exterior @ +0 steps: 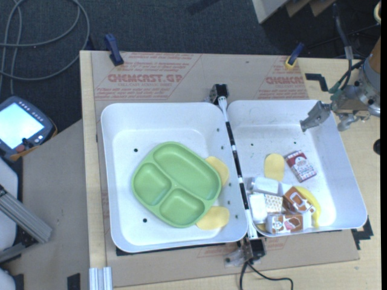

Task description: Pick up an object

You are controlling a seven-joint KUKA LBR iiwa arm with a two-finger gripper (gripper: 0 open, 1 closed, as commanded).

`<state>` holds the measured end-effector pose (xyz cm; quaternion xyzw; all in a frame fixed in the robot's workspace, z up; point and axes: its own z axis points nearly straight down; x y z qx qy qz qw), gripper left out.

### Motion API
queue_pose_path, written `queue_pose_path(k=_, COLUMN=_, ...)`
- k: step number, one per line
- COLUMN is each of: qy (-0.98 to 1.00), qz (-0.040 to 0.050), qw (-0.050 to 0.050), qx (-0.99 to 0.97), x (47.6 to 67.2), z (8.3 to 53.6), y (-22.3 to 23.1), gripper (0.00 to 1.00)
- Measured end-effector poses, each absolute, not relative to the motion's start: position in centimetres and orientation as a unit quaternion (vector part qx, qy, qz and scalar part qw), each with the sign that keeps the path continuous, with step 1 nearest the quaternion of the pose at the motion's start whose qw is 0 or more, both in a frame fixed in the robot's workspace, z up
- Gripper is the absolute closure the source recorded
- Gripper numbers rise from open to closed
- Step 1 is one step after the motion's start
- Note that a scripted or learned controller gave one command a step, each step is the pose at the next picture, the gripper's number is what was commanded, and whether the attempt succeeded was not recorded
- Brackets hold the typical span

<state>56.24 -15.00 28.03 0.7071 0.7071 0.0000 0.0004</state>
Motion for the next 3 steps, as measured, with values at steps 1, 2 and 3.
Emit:
queue_pose_path(k=1, qy=0.707, qz=-0.0004, qw=-0.001, qx=0.707, x=55.4, z=9.1, y=-17.5, gripper=0.00)
queue_pose_path(k=2, qy=0.707, qz=0.0003, qw=0.001, qx=0.707, x=55.5, z=10.1, y=-17.5, gripper=1.00)
queue_pose_path(k=3, qy=0.708, qz=0.0028, qw=0.002, qx=0.707, x=56.0, z=8.7, y=-10.0, gripper=1.00)
